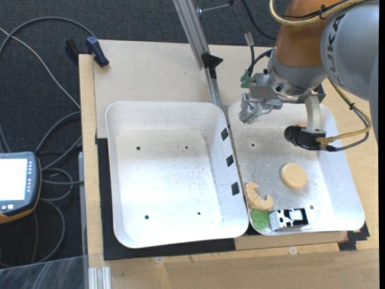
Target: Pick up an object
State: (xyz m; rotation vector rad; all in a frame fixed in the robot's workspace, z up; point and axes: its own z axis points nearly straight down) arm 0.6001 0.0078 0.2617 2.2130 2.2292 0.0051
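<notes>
My gripper [249, 114] hangs over the far left corner of the right bin [337, 179], above the bin floor, with nothing seen between its fingers. A round tan disc [293, 176] lies in the middle of that bin, well to the near right of the gripper. A tan curved piece [257, 195] rests by the bin's near left wall. Beside it sit a green item [260, 218] and a small black and white box [289, 218] at the near edge.
The left bin [120, 161] stands beside the right one, with a divider wall bearing black marks [229, 160] between them. A metal pole [195, 35] slants up at the back. A black cable connector [304, 136] hangs from the arm over the right bin.
</notes>
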